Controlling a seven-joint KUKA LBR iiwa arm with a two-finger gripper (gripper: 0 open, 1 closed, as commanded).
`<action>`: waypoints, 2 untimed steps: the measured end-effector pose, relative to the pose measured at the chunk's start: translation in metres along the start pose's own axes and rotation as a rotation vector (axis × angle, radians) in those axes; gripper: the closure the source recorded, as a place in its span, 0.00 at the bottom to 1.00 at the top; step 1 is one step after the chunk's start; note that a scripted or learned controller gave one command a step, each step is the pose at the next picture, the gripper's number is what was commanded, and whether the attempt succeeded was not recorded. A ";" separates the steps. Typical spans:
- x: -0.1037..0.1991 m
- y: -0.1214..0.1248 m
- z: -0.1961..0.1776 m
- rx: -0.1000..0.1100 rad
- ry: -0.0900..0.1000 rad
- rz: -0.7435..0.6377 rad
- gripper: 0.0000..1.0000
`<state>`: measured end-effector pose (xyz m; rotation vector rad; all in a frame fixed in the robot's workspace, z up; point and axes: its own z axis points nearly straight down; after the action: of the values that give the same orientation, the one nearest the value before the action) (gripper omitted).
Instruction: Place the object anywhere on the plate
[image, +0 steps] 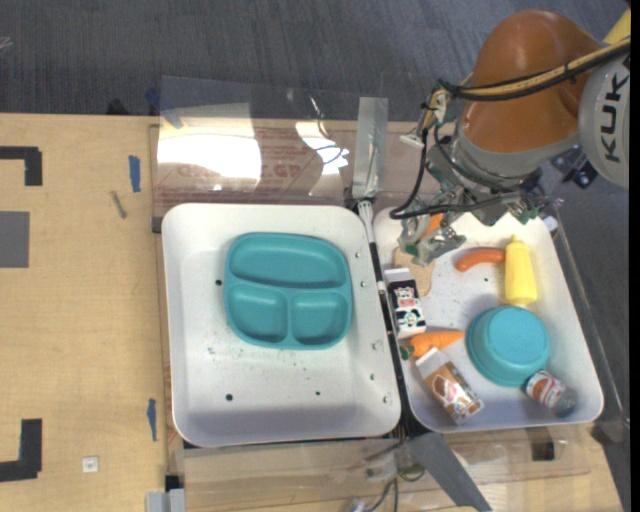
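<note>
My gripper (432, 232) hangs over the far left corner of the right bin (578, 330); I cannot tell its state. The teal plate (290, 290) lies to its left in the left bin (190, 330), long axis across the view. The orange sausage (480, 258) lies just right of my gripper, lengthwise left to right.

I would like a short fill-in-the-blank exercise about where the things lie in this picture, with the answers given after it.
1. The teal plate lies in the ____ bin.
2. The plate has ____ compartments.
3. The teal bowl sits in the same bin as the ____ bottle.
4. The orange carrot lies just ____ of the bowl.

Missing words: left; three; yellow; left
</note>
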<state>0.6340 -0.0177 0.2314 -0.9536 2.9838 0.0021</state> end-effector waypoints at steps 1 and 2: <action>-0.028 0.014 -0.157 0.008 -0.007 -0.244 1.00; 0.053 -0.007 0.030 -0.010 0.011 -0.327 1.00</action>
<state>0.5950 -0.0535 0.2010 -1.4324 2.8010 0.0097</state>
